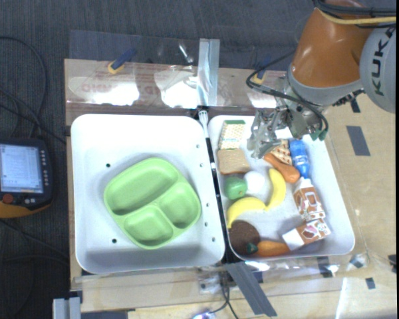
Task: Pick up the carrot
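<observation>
The gripper (269, 137) hangs over the 12 o'clock end of the right bin (344, 208), a tangle of metal under the orange-banded wrist. Whether it is spread or closed, I cannot tell from this angle. The carrot (274, 248), by my reading, is the tapered orange piece with a green stub, lying flat against the wall at the bin's 6 o'clock end, well apart from the gripper.

To do this well, the arm should cross the whole bin toward 6 o'clock, turn the wrist so the jaws close across the carrot's narrow width, and drop straight down.

It's crowded there! A brown ball (243, 232) touches the carrot at its 9 o'clock. A small carton (307, 232) sits just beside it at 2 o'clock. The banana (263, 201) curves above it at 12 o'clock, and the bin wall crowds the near side.

Watch the lookalike, too: an orange-red piece (287, 170) lies just under the gripper, beside a blue bottle (299, 157). The left bin (86, 178) holds a green divided plate (153, 201).
</observation>
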Action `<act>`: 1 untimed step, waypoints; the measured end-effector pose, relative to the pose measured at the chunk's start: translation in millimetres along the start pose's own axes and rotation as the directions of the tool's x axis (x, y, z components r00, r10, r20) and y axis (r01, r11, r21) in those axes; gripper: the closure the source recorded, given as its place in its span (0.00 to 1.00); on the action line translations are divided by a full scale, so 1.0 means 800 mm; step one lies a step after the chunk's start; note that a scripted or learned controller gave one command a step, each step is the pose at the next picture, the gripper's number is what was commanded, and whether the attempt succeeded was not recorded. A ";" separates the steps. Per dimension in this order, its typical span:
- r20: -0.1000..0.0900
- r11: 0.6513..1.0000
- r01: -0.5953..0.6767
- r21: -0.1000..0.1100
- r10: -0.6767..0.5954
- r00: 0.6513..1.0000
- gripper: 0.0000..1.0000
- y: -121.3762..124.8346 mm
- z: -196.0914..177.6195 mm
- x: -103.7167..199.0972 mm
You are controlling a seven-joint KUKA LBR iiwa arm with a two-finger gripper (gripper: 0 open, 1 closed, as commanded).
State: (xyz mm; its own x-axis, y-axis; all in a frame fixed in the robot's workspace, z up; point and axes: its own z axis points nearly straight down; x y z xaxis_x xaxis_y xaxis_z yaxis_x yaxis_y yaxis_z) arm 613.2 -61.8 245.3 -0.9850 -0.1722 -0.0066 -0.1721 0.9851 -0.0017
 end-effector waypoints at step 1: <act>-0.005 0.935 0.355 -0.005 -0.355 0.935 1.00 -0.008 0.040 0.028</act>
State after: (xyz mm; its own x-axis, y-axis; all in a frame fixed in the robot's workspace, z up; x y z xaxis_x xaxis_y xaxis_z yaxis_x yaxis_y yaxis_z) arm 592.5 -72.3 213.5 -0.8599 -0.5105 -0.0003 -0.5105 0.8599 0.0007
